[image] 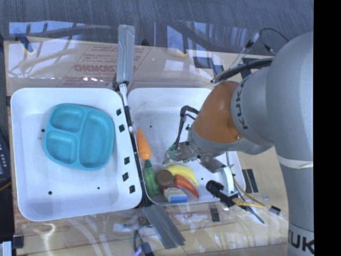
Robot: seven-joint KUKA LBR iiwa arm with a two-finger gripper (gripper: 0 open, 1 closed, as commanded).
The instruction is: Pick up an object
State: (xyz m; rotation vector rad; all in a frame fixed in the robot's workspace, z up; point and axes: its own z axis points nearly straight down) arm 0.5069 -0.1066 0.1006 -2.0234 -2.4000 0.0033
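Note:
My gripper (177, 154) hangs low in the right bin (160, 103), just above and to the right of a cluster of toy food. The cluster holds an orange carrot (143, 144), a green vegetable (150, 178), a brown round piece (164, 177), a yellow banana (184, 172), a red pepper (186, 185) and a blue-and-white block (175, 196). The wrist and the orange band of the arm (216, 121) cover the gripper's upper part. I see nothing clearly between the fingers.
The left bin (26, 185) bears a light blue divided plate (80, 135). A grey divider strip (126, 52) runs up between the bins. The big grey arm (282, 100) covers the right bin's right half. Cables (250, 204) lie at the front right.

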